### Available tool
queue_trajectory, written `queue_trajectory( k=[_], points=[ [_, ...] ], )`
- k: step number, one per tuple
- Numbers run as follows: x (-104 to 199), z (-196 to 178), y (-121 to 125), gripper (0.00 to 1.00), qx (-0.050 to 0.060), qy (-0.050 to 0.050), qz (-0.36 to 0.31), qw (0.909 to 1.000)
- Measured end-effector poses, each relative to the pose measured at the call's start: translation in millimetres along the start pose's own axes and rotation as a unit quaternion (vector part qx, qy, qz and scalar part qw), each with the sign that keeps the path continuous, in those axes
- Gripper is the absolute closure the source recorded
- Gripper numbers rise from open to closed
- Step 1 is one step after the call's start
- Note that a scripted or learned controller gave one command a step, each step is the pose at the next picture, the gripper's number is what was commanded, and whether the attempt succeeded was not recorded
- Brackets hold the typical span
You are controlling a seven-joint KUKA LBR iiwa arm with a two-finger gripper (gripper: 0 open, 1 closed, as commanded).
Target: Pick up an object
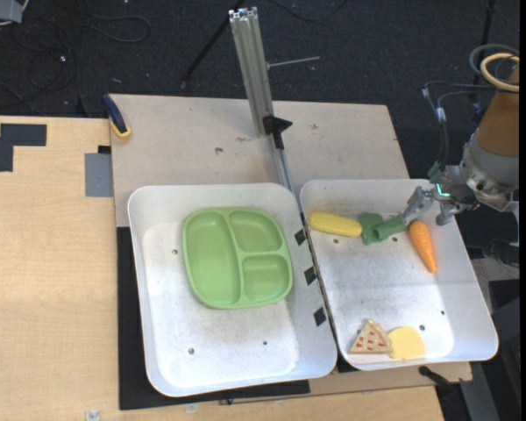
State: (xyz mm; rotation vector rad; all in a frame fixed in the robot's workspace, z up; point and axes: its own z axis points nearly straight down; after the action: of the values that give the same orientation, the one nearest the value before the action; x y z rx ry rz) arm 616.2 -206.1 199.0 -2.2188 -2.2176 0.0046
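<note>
Gripper (430,205), fingers apart and holding nothing, hangs just above the carrot (422,245) at the right bin's (473,323) far-right edge, so approach step imo; next: drop straight onto carrot, w/ fingers straddling it, then close.

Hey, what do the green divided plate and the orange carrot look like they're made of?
Green divided plate: likely moulded plastic, one even colour, smooth with a soft sheen. Orange carrot: probably toy plastic or rubber, uniform colour and smooth; too small to tell which.

Grey arm (495,143) reaching in from the right, orange band above the wrist, gripper (428,204) angled down-left, fingers spread apart
</note>
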Motion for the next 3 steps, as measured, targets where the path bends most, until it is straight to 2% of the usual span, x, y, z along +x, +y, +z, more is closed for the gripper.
queue_trajectory(
  k=[1, 2, 3],
  points=[
    [-0.2, -2.3, 1.2, 0.0, -0.002, -0.001, 0.0, 1.0],
    [2.7, 40.9, 2.1, 0.0, 0.0, 0.0, -0.001, 1.0],
    [0.8, 97.5, 8.3, 0.0, 0.0, 0.005, -0.001, 1.0]
  ],
)
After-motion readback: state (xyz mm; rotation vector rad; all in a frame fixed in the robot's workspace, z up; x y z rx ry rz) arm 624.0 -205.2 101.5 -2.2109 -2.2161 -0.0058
